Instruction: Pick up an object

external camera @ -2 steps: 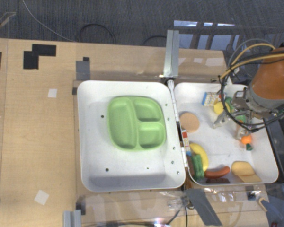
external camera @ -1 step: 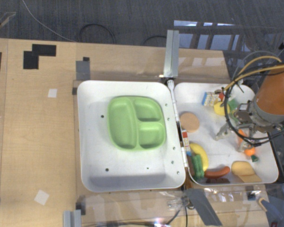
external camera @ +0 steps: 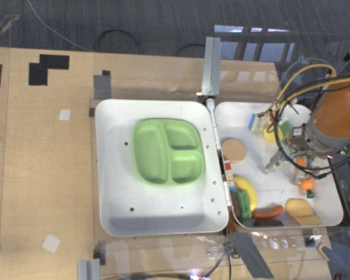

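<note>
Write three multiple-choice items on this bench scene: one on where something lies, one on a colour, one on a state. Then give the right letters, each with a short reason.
1. Where does the green divided tray lie?
A. in the left bin
B. in the right bin
C. on the bare bench

2. What colour is the banana in the right bin?
A. blue
B. yellow
C. white

3. How does the gripper stand to the bins?
A. over the left bin
B. out over the floor
C. over the right bin, among the toy foods

Answers: 1 A, the tray sits in the middle of the left bin. 2 B, the curved fruit near the divider is yellow. 3 C, the arm's end hangs above the right bin's contents.
</note>
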`<state>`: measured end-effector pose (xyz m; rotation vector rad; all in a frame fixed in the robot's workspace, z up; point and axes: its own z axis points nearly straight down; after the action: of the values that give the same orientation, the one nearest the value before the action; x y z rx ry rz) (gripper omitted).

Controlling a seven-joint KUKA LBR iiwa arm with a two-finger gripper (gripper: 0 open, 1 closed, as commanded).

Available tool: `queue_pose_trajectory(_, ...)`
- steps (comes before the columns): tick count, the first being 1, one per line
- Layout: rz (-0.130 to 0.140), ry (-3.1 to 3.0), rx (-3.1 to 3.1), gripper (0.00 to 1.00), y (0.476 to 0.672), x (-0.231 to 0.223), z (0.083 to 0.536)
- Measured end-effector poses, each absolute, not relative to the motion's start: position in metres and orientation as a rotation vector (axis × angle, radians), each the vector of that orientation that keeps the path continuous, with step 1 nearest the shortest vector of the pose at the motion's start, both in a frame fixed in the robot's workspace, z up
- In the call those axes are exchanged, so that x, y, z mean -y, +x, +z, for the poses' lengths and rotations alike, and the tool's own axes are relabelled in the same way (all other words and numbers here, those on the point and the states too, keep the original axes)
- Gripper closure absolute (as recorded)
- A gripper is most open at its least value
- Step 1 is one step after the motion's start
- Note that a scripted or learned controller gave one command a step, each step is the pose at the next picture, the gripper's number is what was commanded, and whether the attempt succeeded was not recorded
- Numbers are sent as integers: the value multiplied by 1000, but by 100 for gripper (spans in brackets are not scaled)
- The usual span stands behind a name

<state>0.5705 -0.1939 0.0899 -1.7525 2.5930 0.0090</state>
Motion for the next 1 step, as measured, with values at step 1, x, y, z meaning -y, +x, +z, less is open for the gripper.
queue_pose_trajectory(1,9,-1687,-2636,0,595,195,89)
